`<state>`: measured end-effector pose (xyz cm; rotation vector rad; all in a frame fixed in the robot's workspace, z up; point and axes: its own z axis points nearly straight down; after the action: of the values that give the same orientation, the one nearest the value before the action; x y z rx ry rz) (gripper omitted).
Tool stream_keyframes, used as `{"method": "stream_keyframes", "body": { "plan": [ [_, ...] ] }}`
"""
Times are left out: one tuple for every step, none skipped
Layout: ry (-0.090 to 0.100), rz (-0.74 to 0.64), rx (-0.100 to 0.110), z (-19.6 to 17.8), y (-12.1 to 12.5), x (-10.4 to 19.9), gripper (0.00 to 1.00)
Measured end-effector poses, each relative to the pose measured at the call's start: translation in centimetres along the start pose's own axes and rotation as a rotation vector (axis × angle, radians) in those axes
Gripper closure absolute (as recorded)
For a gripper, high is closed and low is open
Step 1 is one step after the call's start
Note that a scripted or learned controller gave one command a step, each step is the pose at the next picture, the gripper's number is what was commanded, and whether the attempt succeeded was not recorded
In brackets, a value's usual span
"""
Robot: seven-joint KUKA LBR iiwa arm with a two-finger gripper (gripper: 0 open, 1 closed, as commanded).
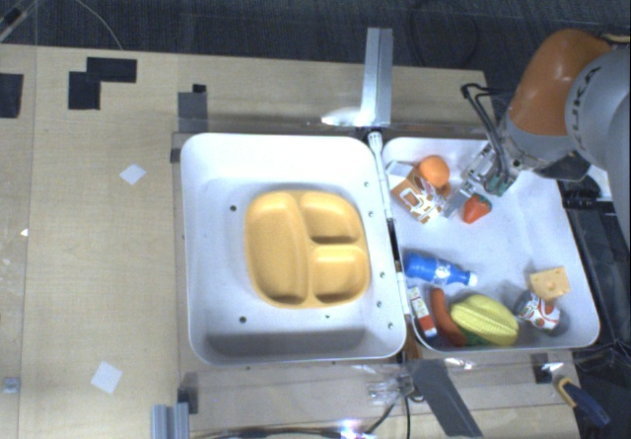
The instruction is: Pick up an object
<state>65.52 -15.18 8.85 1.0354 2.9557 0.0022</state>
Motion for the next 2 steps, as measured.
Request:
{"method": "stream_keyframes", "body": {
  "plan": [
    [-0.010, -0.009, -0.005, -1.4, 0.4, -0.2, 1.00],
    [-0.002, 0.008, -0.002, -5.0, 0.2, 4.9, 1.00]
  ]
}}
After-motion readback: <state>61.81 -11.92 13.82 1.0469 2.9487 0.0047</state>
